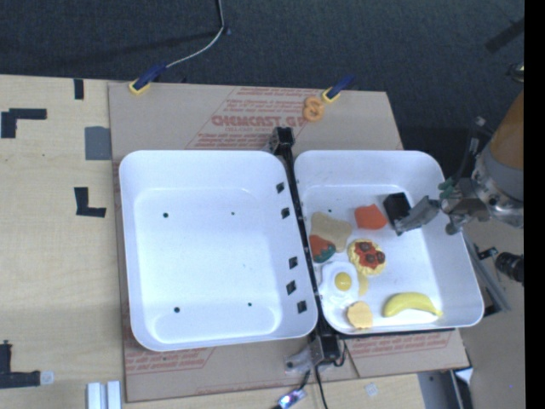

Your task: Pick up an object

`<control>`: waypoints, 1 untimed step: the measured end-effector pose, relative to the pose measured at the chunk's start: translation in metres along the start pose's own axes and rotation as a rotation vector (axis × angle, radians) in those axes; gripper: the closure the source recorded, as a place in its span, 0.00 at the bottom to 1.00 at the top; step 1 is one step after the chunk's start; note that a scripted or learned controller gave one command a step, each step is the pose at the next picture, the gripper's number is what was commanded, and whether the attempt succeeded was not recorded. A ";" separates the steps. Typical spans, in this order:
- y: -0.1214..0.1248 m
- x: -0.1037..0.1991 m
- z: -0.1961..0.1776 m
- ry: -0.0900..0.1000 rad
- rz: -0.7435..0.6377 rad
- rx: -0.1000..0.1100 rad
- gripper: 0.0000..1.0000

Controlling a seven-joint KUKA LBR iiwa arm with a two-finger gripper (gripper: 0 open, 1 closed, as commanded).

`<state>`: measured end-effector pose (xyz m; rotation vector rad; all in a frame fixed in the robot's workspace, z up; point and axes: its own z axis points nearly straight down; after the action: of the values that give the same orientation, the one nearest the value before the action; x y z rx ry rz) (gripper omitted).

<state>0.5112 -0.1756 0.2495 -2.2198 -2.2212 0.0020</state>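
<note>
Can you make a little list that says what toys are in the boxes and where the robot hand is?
left bin: white, no toys seen
right bin: white, holds toy food
banana: near front right corner
fried egg: by the divider, front half
pizza: middle, right of egg
orange block: middle back
bread: left of orange block
black block: right of orange block
end effector: over right bin's right side, next to black block
holding anything: nothing seen in it

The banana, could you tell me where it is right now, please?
The banana lies in the right bin, near its front right corner, right of a small yellow piece.
</note>
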 end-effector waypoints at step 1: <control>-0.024 -0.035 0.168 0.002 0.003 0.012 0.00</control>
<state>0.4865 -0.2102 0.0818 -2.2165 -2.2103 0.0123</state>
